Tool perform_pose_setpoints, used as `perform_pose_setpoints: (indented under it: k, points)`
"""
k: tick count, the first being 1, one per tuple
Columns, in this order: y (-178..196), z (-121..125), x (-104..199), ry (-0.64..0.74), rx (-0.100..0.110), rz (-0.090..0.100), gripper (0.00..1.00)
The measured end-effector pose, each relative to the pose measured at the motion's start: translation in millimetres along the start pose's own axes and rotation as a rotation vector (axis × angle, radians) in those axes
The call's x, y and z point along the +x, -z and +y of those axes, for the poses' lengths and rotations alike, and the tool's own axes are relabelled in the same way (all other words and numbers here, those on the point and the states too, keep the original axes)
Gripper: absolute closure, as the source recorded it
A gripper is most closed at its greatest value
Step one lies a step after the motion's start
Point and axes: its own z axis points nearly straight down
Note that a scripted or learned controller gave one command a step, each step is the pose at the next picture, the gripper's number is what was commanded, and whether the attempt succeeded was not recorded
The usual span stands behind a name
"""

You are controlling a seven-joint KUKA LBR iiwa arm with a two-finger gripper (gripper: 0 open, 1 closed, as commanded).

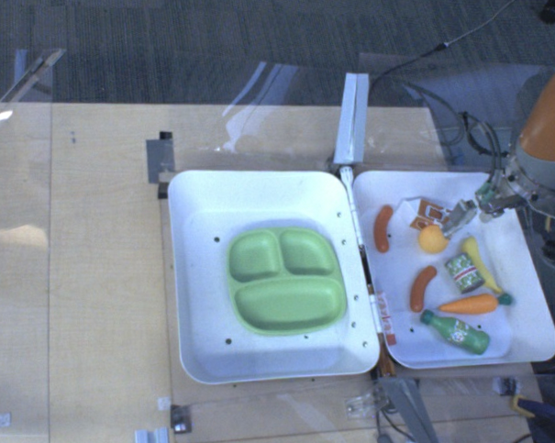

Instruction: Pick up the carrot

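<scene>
The orange carrot [468,304] lies near the right bin's [538,342] front, crowded by a green bottle [457,332] and yellow banana [479,264]. The gripper [461,215] hovers farther back; its grip I cannot tell. Descending there, it could snag a neighbour instead.

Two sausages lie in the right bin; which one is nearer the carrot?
The lower sausage, lying tilted just left of the carrot. The other sausage lies more upright, higher in the right bin near its left wall.
</scene>
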Motion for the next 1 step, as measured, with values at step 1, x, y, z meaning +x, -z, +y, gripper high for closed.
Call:
perform_pose_setpoints:
  k: [1]
  points:
    - [-61.9,16.9,45.5,-0.352,-0.004,-0.002,0.0]
